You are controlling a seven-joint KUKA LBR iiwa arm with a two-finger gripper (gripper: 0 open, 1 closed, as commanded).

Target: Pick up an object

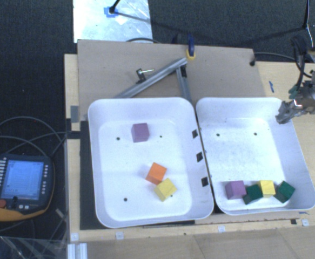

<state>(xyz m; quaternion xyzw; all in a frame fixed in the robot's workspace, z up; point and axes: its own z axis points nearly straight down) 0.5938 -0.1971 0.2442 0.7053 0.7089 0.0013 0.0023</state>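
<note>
- While the tool [288, 112] is hanging over the upper right rim of the right bin [254, 106], nothing is sitting between its parts, and whether they are apart or together cannot be told from this slant.
- Well below the tool, four blocks are lying in a row along the right bin's near edge: a purple block [235, 189], a dark green block [252, 193], a yellow block [267, 187] and another green block [285, 190], each touching or just beside its neighbour.
- Far to the tool's left, the left bin [100, 144] is holding three more: a second purple block [140, 132] lying alone toward the back, and an orange block [156, 172] touching a yellow block [166, 189] nearer the front.
- Both bins are resting side by side on the surface [222, 63].
- A handheld control pendant [18, 185] is lying on the dark floor beside the surface.
</note>
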